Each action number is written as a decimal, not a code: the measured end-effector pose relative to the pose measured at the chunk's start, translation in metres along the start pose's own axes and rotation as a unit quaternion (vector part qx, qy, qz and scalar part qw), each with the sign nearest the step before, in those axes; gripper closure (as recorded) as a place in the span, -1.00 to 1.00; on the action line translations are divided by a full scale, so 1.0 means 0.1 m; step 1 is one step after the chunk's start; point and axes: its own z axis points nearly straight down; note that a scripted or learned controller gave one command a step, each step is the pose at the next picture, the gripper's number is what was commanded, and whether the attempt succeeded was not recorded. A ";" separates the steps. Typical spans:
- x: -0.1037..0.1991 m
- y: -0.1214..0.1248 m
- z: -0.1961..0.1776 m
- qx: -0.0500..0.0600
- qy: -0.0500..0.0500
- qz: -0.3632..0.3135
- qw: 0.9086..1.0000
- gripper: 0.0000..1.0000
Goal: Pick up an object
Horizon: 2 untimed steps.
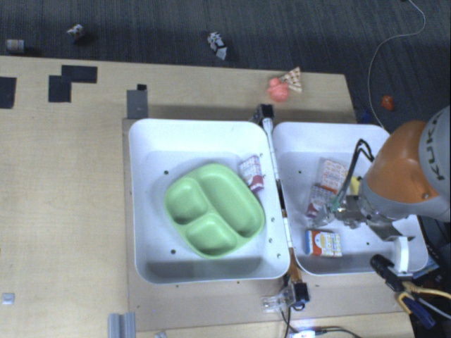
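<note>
While our gripper hovers in the right white bin, jaw state unclear, a crinkled clear packet lies lengthwise near-to-far beside it.

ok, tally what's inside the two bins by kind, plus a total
Green divided tray, left bin: 1
Red-and-white packet, left bin, beside the tray: 1
Clear packets with red-and-white print, right bin: 2
Orange-and-white carton, right bin: 1
Total: 5

The gripper sits over the right bin; anything under it can't be counted.
</note>
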 end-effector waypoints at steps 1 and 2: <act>0.01 0.02 -0.11 -0.002 0.000 -0.001 1.000 1.00; 0.01 0.02 -0.11 -0.002 0.000 -0.001 1.000 -1.00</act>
